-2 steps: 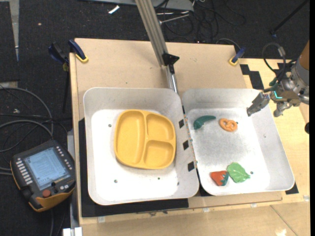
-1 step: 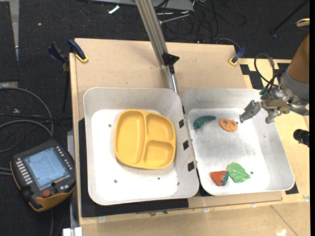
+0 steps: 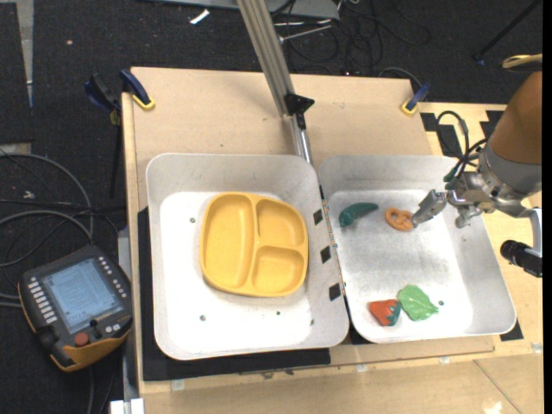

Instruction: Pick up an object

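- The grey arm (image 3: pixel 517 145) is reaching in from the right, its upper part running off the frame edge, so only the orange band and wrist are showing.
- The tool (image 3: pixel 442 210) is hovering over the right bin (image 3: pixel 483 317), its two fingers spread apart with nothing between them.
- One fingertip (image 3: pixel 423 216) is sitting just beside a small orange ring-shaped object (image 3: pixel 399 220); whether they are touching is too fine to tell.
- A dark green object (image 3: pixel 356 215) is lying near the ring, toward the bin divider.
- Near the front of the right bin, a light green object (image 3: pixel 417 304) is touching a red object (image 3: pixel 384 312), partly covering it; their exact shapes are staying unclear.
- A yellow divided plate (image 3: pixel 254 244) is resting in the left bin (image 3: pixel 172 231).
- Both bins are sitting on the worktop (image 3: pixel 207 110).
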`<state>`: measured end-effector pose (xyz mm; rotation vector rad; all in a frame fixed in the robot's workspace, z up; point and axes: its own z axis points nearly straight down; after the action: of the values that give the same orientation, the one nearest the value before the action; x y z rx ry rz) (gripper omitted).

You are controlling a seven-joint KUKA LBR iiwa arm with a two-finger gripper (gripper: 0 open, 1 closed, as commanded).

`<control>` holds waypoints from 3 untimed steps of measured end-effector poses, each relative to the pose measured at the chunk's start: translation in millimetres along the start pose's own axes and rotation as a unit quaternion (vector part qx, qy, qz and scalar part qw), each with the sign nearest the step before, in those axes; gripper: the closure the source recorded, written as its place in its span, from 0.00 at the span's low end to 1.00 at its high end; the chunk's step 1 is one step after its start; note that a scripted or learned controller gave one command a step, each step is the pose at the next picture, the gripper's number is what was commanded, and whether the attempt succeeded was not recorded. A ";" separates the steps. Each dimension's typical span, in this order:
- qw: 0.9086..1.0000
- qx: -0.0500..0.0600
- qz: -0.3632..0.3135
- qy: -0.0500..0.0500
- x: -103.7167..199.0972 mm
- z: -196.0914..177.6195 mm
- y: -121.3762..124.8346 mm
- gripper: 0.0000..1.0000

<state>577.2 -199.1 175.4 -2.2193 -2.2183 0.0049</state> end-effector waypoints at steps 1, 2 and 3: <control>1.000 0.001 0.000 0.001 4.7 59.8 -8.9 0.00; 1.000 -0.003 0.000 -0.001 4.0 45.7 -6.7 1.00; 1.000 -0.006 -0.001 -0.001 1.4 -7.4 4.8 1.00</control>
<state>582.0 -197.7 182.8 -2.2232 -2.2287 -0.0045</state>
